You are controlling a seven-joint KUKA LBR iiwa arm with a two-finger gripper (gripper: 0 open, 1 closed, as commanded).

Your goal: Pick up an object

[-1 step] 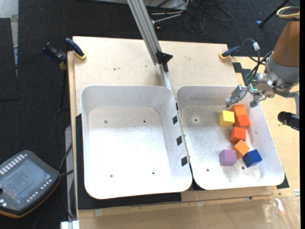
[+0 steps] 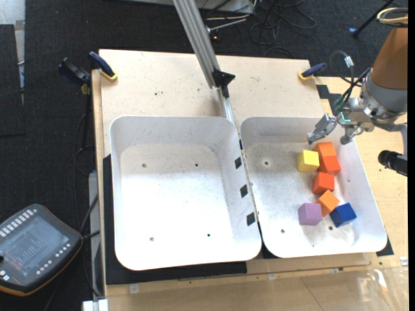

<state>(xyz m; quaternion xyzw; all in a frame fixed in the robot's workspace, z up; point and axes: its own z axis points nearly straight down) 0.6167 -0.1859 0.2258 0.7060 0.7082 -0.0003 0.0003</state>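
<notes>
The right bin (image 2: 272, 238) holds several small blocks along its right side: a yellow cube (image 2: 308, 161), an orange block (image 2: 329, 157) beside it, another orange block (image 2: 323, 182), a smaller orange one (image 2: 329, 201), a purple cube (image 2: 310, 214) and a blue cube (image 2: 343, 214). My gripper (image 2: 335, 129) hangs above the bin's far right corner, just beyond the yellow and orange blocks. Its two fingers are spread apart with nothing between them.
The left bin (image 2: 123, 173) lies beside the right one, with a slanted metal rail (image 2: 194, 31) rising from the divide between them. Blue-and-yellow clamps (image 2: 100, 67) grip the board's far corners. A teach pendant (image 2: 32, 248) lies at the lower left.
</notes>
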